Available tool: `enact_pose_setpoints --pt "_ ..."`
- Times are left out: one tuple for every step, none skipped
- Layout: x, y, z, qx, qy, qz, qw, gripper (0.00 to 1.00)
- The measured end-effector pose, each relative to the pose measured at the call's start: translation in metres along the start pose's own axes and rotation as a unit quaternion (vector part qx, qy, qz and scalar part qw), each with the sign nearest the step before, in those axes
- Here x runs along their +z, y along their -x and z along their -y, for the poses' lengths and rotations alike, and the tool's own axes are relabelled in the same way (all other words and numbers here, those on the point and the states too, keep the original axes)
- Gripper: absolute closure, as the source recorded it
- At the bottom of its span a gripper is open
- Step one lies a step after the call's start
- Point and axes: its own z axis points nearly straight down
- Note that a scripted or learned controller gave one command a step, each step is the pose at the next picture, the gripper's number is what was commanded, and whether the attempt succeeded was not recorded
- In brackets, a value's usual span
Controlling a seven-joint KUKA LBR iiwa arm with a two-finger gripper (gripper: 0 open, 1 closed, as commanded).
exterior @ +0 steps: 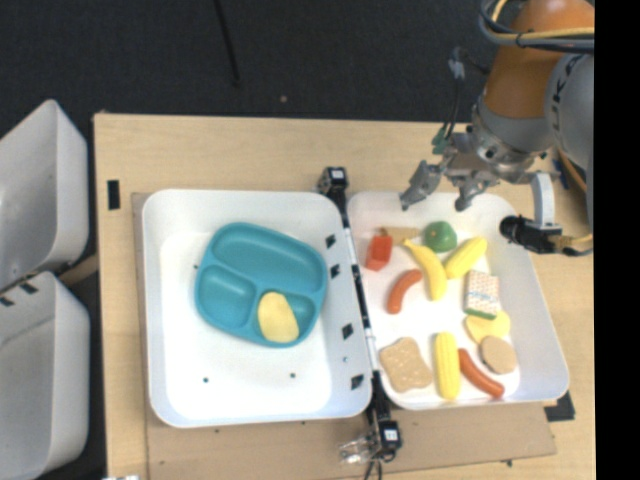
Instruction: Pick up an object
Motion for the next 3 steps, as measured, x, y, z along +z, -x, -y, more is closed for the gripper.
enact_pose_setpoints --pt "-0.006 0.0 -0.002 -0.001 0.005 0.001 1.0 0.0" --pt "0.046 -0.008 -0.001 -0.002 0.003 0.001 1.0 0.0" --pt "0.108 0.0 -0.005 0.0 0.002 0.001 1.0 0.0"
